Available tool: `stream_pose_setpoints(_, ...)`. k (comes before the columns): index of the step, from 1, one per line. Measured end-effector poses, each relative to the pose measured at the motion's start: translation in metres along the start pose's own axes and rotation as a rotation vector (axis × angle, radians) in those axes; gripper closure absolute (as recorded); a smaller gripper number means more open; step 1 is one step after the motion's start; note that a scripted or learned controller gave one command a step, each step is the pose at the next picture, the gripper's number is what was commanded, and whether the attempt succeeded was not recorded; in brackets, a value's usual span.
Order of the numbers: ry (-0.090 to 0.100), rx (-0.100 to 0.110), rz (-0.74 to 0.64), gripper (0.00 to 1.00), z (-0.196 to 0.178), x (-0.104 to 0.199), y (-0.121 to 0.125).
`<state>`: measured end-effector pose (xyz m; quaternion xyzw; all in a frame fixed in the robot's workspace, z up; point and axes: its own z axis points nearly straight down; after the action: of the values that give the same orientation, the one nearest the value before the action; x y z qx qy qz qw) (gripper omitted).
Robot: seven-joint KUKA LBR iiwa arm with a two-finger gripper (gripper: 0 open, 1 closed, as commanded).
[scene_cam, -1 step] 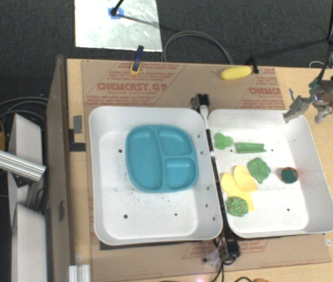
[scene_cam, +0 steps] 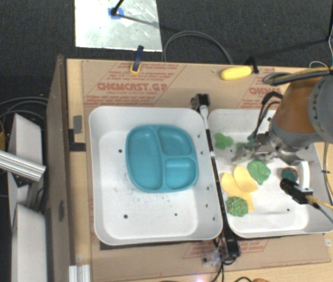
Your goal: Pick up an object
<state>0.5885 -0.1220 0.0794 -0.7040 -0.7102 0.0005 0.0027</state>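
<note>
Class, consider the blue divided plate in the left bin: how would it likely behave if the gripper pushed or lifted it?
The blue divided plate looks like stiff moulded plastic, so probably rigid and light. It lies flat on the left bin, so it would likely slide, not tip. Its low rim may be hard to pinch.

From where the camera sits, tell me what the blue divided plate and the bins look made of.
Blue divided plate: probably moulded plastic, matte with a soft sheen, uniform colour, rounded compartments. Left bin and right bin: likely thin formed white plastic, smooth, with rolled rims.

3 green leafy pieces, 2 yellow pieces (overlapping), lying in right bin
</note>
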Motion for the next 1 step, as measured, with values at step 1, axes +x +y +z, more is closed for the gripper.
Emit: stream_pose_setpoints(1, -0.006, -0.013, 0.003, 0.0, -0.0928, -0.0213, 0.0236)
